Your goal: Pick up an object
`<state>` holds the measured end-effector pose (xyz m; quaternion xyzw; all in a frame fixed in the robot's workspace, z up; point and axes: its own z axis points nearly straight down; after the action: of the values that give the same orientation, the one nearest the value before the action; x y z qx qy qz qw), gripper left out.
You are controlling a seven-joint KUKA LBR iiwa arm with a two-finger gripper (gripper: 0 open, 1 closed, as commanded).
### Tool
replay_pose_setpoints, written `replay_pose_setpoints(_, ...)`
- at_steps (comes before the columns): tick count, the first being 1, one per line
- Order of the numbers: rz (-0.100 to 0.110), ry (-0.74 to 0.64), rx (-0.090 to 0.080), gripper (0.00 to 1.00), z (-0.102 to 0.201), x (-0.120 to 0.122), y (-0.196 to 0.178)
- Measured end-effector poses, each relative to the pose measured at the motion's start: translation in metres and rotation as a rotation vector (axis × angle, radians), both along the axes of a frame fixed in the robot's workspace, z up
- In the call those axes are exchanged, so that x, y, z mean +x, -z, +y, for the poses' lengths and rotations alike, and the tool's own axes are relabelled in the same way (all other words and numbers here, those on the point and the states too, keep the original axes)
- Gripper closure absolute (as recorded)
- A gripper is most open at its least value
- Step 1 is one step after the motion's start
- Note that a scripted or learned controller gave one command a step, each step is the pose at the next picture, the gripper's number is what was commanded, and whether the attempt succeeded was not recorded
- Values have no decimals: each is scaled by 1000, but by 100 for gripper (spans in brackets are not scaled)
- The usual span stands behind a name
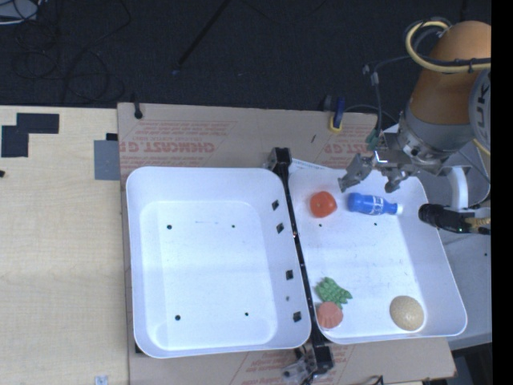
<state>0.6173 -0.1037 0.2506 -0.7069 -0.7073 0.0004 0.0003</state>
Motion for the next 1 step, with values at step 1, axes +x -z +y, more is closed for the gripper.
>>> replay_pose_setpoints(1, 18, 2, 4, 0, 14, -74, 109)
